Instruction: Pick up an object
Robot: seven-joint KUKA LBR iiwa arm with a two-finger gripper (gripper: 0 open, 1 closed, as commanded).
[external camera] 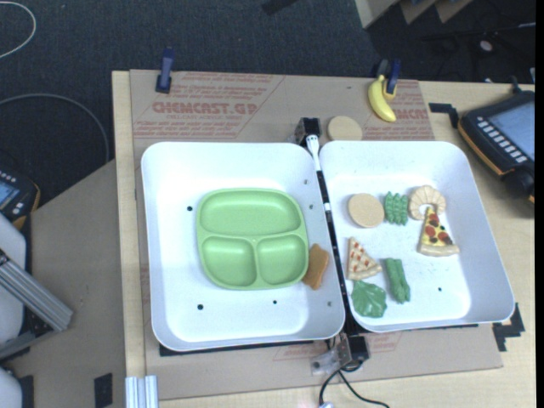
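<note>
Plainly, toy food lies loose in the right bin (476, 228), well spread for grasping. Perhaps the pizza slice (437, 233) suits; the claw's state I cannot tell.

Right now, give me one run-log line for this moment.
left bin: green divided plate, brown piece beside it | right bin: two pizza slices, round cracker, green pieces | nothing lifted

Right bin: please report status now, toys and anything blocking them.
Right bin: toy food lying loose, two pizza slices, round cookie, green pieces. Nothing lifted. Nothing over the toys. Left bin holds green tray.
</note>
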